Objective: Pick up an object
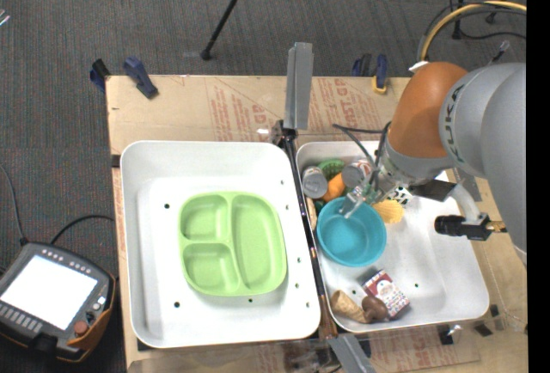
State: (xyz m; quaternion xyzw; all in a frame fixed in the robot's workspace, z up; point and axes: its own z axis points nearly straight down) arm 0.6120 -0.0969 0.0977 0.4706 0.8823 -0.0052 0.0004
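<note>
While we look down from the fixed camera over the bench (215, 100), we see two shallow white bins sitting side by side on the brown board. On the left, the left bin (146, 182) holds a light green divided plate (232, 242), lying flat near the middle with its three sections facing up.

Over to the right bin (447, 277) now, and that's where the clutter is. A blue bowl (351, 234) sits upright near the bin's left wall. Just behind it we pick out a grey cup (314, 184) on its side, an orange piece (335, 186) beside that, and something green (331, 167) at the back wall. A yellow object (391, 210) lies just right of the bowl's rim. Down at the front edge we have a red and white packet (387, 292), with a brown lump (372, 308) and a tan piece (346, 303) touching it on its left.

And here's the arm (481, 122), grey with its orange band (430, 109), reaching in from the right. The gripper (359, 195) is down at the back rim of the blue bowl, right among the cluttered objects. We can't tell how its fingers stand, nor whether anything sits between them; it's too small and crowded there.

On the floor at lower left, a handheld screen unit (53, 294) rests with its cable.
</note>
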